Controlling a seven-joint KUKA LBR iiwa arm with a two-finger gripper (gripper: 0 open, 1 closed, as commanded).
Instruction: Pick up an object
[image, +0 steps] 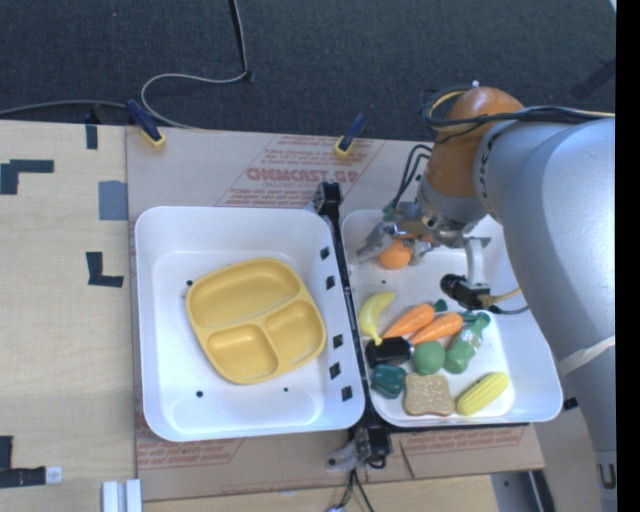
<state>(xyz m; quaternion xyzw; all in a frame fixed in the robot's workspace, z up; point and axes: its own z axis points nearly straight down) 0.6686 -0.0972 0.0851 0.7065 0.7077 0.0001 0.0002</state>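
Starting at the near edge of the shallow white right bin (535, 385), you have a yellow toy corn cob (482, 392) and a tan slice of toy bread (429, 395) lying side by side, with a dark green toy pepper (388, 379) just left of the bread. Behind these sit a round green toy vegetable (428, 357) and a green toy bottle (463, 349), both close against two orange toy carrots (425, 322) that lie side by side on a slant. A black block (389, 350) rests at the carrots' left end, and a yellow toy banana (373, 314) curves just beyond it, near the divider between the bins.

To your left, the shallow white left bin (160, 330) carries a yellow plastic three-compartment tray (256, 318), turned at an angle.

Farther back in the right bin, a small orange toy fruit (395, 256) lies directly under the grey two-finger gripper (398, 238). The gripper looks spread to either side of the fruit, possibly touching it, though the wrist's shadow makes the contact hard to read; the fruit sits on the bin floor, not lifted.

Beyond the bins, brown printed cardboard (290, 170) covers the bench, with two blue-and-yellow clamps (350, 135) at its far edge and a black cable (190, 85) looping across dark carpet (300, 50).
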